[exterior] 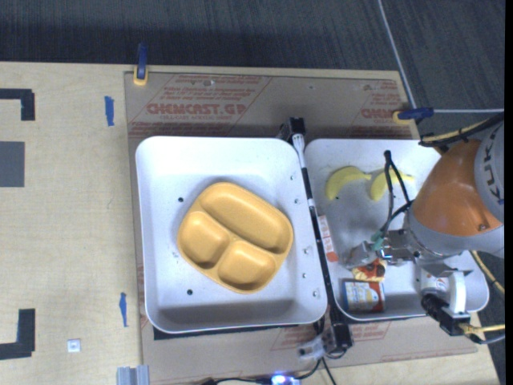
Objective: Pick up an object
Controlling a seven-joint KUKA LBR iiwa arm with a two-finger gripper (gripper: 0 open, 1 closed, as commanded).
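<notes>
Claw (370, 251) low in the right bin (481, 299), and we honestly couldn't tell if it was apart or together.

We saw it sitting just above a small can (364, 295) by the bin's near wall, with a yellow banana (346, 180) farther back. Next door, the left bin (160, 215) held a yellow three-section tray (234, 235), well apart from the arm (457, 203).

"CHEMCAST GP" on brown sheet (264, 95)
</notes>
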